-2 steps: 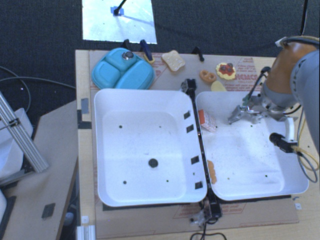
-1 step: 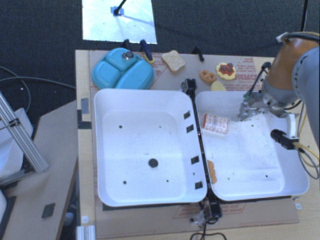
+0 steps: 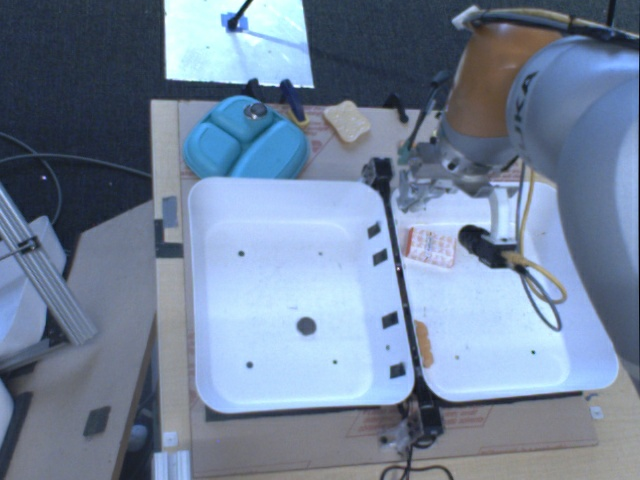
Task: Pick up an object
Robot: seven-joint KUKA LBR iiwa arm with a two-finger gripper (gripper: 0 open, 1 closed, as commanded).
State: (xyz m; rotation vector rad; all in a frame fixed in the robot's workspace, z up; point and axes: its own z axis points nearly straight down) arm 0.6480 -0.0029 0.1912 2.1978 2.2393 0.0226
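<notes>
Hand low over the far corner of the right bin, a small packet just beside it.

The white-and-orange packet (image 3: 430, 247) lies flat on the floor of the right bin (image 3: 560, 368), close to the divide. The hand (image 3: 412, 198) hangs at the bin's far edge, pointing down from the bent grey arm (image 3: 580, 118); I can't tell how far open it is or whether it grips anything. An orange-brown piece (image 3: 424, 343) sits nearer the front. A dark disc (image 3: 306, 325) lies in the left bin (image 3: 215, 268).

No legible text — packet (image 3: 431, 247) print blurry
</notes>
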